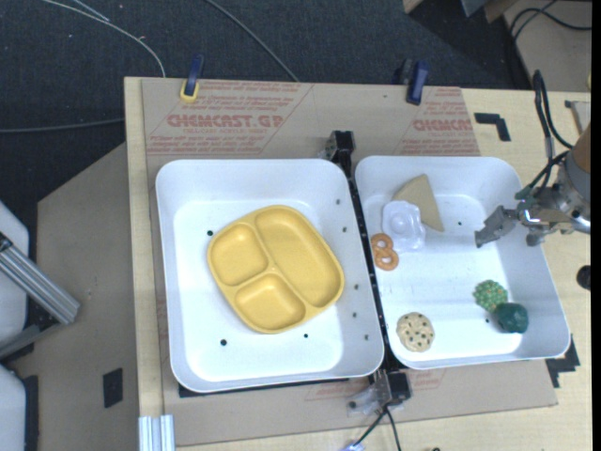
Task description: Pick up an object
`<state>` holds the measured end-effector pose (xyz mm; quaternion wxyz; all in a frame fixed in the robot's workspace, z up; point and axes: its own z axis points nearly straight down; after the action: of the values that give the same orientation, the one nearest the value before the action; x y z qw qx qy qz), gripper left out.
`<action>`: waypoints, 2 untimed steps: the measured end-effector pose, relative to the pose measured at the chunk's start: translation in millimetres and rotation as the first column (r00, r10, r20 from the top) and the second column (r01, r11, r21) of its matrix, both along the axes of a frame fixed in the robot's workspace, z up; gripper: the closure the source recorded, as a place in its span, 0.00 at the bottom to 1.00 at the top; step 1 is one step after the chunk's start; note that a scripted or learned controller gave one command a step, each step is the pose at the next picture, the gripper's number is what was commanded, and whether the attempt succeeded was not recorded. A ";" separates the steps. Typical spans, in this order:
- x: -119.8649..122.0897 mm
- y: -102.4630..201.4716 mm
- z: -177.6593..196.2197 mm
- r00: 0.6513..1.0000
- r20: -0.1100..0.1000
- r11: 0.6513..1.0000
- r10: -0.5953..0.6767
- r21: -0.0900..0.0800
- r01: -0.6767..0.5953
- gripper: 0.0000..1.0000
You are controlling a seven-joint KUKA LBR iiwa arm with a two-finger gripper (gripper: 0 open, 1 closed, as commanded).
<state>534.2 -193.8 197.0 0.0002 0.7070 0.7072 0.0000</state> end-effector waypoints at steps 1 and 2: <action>0.1 0.0 0.1 1.000 0.000 1.000 0.000 0.000 0.000 0.00; 5.7 7.5 -54.1 1.000 -0.002 1.000 0.000 0.001 0.000 0.00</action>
<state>539.9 -186.3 143.0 -0.0008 0.7070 0.7072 -0.0003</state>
